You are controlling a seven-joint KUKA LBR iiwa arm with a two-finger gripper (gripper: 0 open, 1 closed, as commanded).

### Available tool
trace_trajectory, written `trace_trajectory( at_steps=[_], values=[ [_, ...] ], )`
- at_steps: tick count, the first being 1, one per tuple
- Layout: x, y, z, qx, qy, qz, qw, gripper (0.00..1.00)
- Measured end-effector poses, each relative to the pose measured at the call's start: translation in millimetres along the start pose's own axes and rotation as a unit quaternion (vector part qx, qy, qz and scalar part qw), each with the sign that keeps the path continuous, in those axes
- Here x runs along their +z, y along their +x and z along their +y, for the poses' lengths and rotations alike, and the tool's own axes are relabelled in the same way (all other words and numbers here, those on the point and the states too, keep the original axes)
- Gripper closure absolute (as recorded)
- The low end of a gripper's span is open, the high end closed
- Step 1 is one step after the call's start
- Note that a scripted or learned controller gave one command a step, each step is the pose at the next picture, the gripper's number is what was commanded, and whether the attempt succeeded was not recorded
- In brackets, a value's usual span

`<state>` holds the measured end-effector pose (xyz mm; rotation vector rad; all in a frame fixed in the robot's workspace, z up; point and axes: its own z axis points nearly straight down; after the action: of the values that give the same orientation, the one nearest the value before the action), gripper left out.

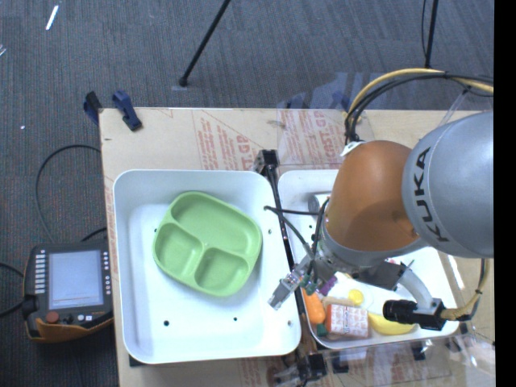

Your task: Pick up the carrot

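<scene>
- Leftmost, off the bench: one teach pendant lying on the dark carpet, screen up, cable trailing behind it.
- One blue clamp at the bench's far-left corner.
- Two white bins side by side. Left bin holds one green divided plate, three compartments, nothing in them, sitting slightly rotated near the bin's middle.
- Arm comes in from the right: grey link with the KUKA lettering, orange band facing the camera, wrist pointed down over the near-left part of the right bin.
- Gripper sits at the divider between the two bins, tilted toward the left one. Fingers look close together with nothing between them, but they are small and partly blurred, so I cannot tell for sure how far open they are.
- One carrot lies in the right bin's near-left corner, just right of the gripper tip, not held.
- Just beside the carrot: one small labelled packet, then one yellow banana further right. One small yellow piece just behind the packet.
- Arm covers most of the right bin.
</scene>
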<state>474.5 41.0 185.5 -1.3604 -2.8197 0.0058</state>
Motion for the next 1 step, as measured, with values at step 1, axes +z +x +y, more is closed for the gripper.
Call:
trace_trajectory(
  at_steps=[1],
  values=[
    [-8.5,-1.7,-0.8,0.005,0.001,0.002,1.0000,1.00]
  ],
)
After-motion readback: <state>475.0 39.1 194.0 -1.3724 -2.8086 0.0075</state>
